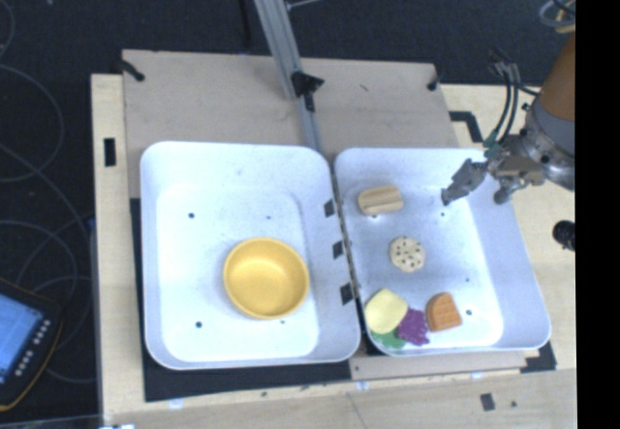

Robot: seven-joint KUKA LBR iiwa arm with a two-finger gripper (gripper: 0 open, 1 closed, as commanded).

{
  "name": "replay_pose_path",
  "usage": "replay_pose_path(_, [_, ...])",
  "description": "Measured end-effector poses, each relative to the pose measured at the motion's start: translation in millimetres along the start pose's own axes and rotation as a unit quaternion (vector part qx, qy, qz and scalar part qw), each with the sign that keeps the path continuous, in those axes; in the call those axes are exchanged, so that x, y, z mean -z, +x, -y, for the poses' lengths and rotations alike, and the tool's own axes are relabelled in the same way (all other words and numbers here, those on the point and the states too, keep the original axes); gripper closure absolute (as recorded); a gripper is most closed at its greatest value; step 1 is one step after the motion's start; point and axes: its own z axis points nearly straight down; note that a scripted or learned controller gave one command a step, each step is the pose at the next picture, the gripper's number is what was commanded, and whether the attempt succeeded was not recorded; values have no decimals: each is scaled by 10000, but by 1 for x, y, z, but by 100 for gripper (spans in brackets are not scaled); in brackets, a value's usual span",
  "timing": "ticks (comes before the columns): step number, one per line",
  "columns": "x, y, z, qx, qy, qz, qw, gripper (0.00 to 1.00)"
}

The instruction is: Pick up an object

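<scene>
Grey gripper (481,183) hangs with fingers spread, grasping nothing, well right of the bread roll (380,200). Descending here (above bare bin floor) probably nips nothing.

The arm comes in from the right, orange band showing above the wrist. Its end effector (480,183) hangs low, two dark fingers spread apart, nothing between them.

Bowl (265,277) in left bin (174,175)
</scene>
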Motion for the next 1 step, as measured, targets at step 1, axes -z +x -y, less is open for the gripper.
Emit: replay_pose_path(1, [0,0,0,-4,-1,-3,10000,0])
